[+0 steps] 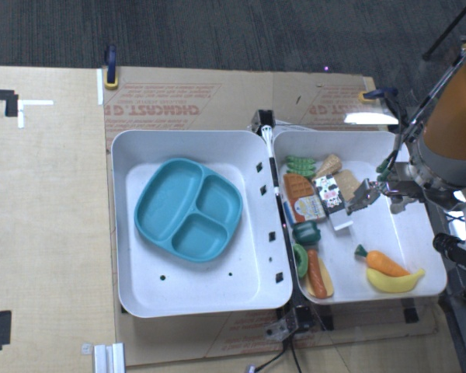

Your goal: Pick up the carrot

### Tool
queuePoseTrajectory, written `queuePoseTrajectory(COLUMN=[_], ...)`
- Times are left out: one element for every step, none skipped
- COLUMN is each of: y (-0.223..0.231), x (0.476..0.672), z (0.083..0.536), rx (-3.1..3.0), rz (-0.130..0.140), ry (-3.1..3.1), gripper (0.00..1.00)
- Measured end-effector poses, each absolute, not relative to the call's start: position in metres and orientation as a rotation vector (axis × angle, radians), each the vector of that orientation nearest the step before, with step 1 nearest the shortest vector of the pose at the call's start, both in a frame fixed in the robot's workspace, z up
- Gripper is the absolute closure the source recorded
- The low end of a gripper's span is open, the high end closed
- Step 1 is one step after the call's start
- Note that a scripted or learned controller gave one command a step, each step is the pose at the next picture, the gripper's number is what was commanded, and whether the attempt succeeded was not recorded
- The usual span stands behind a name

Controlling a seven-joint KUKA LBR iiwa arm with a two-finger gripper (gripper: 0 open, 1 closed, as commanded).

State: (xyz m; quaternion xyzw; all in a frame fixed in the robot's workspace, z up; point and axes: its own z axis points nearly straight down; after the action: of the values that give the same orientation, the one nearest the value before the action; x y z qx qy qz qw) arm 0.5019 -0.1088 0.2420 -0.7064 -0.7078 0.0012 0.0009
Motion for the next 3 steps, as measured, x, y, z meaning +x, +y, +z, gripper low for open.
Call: queuePoseTrajectory(y=[-0.1478,-0.1484,-0.1484], x=[0.4877,0.4896,0.4895], z=[0.0973,0.1066,0.1066], rx=[-1.941,-1.951,-1.951], rz=[0.001,-0.002,-0.002], ry=[-2.468,-2.464,-2.465], gripper=[0.00,1.00,0.00])
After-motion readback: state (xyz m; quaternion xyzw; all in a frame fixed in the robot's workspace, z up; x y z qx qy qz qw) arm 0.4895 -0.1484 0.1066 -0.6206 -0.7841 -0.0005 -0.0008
